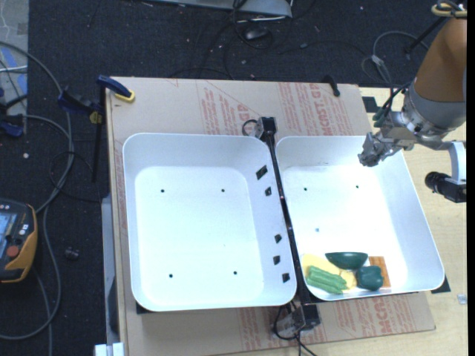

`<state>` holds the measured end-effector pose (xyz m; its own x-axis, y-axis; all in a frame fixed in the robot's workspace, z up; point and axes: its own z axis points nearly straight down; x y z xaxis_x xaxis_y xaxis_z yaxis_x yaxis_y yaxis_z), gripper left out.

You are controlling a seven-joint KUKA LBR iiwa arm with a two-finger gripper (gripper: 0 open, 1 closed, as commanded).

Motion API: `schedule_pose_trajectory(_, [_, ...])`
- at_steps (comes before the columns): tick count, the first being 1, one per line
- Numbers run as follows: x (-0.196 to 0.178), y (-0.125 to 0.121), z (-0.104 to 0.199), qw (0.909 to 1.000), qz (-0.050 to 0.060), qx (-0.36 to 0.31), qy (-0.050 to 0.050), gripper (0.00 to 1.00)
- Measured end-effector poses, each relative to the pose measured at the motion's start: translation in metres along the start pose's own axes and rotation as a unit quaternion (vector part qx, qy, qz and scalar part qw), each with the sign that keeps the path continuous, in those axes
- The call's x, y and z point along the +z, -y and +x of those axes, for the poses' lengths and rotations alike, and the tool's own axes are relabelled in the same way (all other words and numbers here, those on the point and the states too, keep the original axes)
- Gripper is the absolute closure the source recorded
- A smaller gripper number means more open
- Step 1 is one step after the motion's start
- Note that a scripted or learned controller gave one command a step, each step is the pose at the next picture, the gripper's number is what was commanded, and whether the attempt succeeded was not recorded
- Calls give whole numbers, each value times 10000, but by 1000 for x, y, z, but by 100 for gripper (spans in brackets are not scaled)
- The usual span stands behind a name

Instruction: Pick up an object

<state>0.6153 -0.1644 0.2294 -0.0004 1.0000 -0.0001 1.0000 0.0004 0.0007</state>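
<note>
The objects lie bunched in the near corner of the right bin (401, 199): a dark green bowl-shaped piece (346, 259), a light green ridged piece (325, 279), a teal lump (369, 277), a pale yellow flat piece (315, 264) and an orange flat piece (379, 263). My gripper (370, 156) hangs over the far right edge of that bin, well away from the pile, with nothing seen in it. Its tips are too small and dark to read.
The left bin (141, 199) sits beside the right one, with a black divider strip (280, 199) between them. Both rest on a cardboard sheet (223, 102). Cables and a blue-yellow clamp (115, 89) lie beyond the bench.
</note>
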Motion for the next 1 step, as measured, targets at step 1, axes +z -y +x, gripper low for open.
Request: schedule_pose_trajectory(1, [-54,-54,19,10000,-21,-12,2,100])
